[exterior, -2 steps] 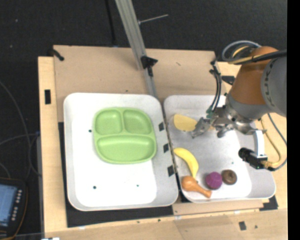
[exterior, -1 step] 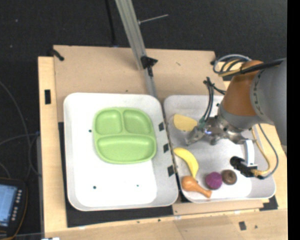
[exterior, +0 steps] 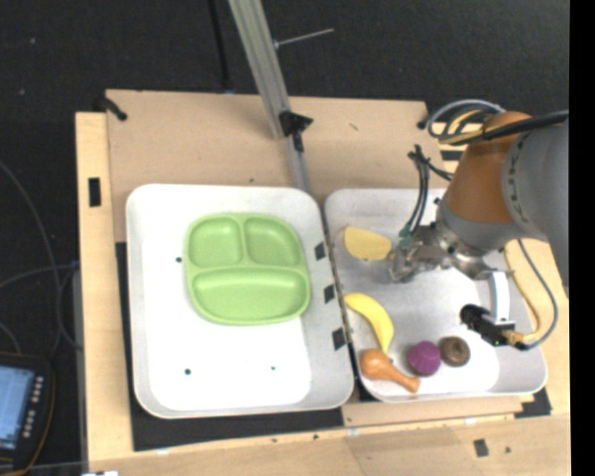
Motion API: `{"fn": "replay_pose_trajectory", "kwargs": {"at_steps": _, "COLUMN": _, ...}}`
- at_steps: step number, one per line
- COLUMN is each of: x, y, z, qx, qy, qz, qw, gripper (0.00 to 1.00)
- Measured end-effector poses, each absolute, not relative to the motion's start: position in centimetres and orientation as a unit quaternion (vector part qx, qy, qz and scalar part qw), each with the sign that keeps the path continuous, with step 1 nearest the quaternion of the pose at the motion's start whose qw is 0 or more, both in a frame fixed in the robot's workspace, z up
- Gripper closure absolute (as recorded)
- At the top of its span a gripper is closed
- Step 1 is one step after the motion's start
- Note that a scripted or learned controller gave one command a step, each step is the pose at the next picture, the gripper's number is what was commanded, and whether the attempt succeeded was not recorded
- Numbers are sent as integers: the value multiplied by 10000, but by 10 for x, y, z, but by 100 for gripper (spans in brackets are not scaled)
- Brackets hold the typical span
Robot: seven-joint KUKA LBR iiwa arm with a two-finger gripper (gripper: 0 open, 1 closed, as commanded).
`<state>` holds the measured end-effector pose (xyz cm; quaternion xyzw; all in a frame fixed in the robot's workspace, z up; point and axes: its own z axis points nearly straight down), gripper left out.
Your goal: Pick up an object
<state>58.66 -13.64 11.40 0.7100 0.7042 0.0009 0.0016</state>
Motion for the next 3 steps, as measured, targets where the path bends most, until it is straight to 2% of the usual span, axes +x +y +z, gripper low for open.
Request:
{"fn": "replay_pose_trajectory", "kwargs": {"at_steps": 2, "x": 591, "y": -140, "z": 243, "qx": 7060, "qy": 7082, "qz": 22, "qw": 40, "gripper": 100}}
{"fn": "replay_pose_trajectory", "kwargs": {"at_steps": 3, "x": 592, "y": -141, "z": 244, "qx": 7056, "qy": 7086, "qz": 0, "qw": 13, "gripper": 100}}
